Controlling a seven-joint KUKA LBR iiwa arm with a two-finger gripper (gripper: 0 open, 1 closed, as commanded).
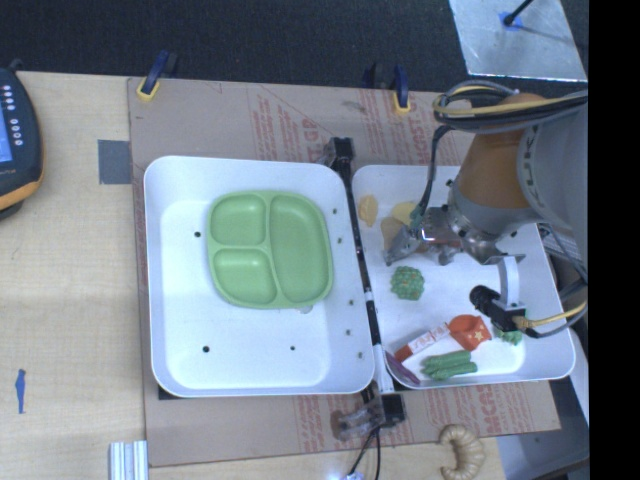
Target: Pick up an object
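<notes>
Overhead, gripper (412, 236) low in right bin (560, 368), beside yellow pieces (403, 211) (finger spread and contact impossible to tell). Broccoli (406, 282) just below, apart. Green divided plate (270, 249) sits in left bin (175, 358).

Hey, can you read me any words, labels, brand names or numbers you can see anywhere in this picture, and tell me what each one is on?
None can be read for certain.
Red printing on the brown cardboard sheet under the bins: too blurred to read.
Keys and screen on the handheld controller at the left edge: too small to read.
Red and white packet in the right bin: any print is too small to make out.
</notes>
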